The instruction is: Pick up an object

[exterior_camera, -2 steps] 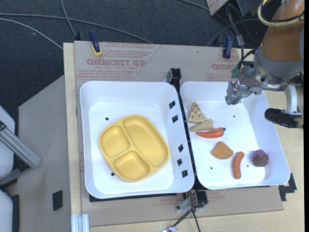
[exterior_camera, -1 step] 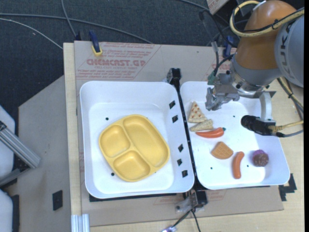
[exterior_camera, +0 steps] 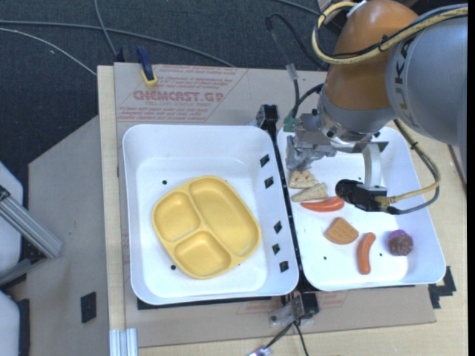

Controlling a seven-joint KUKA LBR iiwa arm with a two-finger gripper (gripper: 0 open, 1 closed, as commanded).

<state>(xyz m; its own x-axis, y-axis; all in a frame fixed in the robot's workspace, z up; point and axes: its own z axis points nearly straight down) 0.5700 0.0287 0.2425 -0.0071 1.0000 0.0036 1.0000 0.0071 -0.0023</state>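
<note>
My gripper (exterior_camera: 302,156) hangs over the near-left part of the right bin (exterior_camera: 423,269), just above two tan wedge-shaped pieces (exterior_camera: 304,184) that lie against the bin's left wall. A long red pepper (exterior_camera: 323,205) lies right below them. Further toward the front are an orange chunk (exterior_camera: 341,232), a small sausage (exterior_camera: 364,252) and a purple round piece (exterior_camera: 400,242). Nothing shows between the gripper and the wedges that tells whether it touches them.
The left bin (exterior_camera: 141,162) holds a yellow divided plate (exterior_camera: 206,226). The ridge between the bins (exterior_camera: 282,199) runs close to the gripper's left. A black plug on a yellow cable (exterior_camera: 361,196) dangles from the arm over the right bin.
</note>
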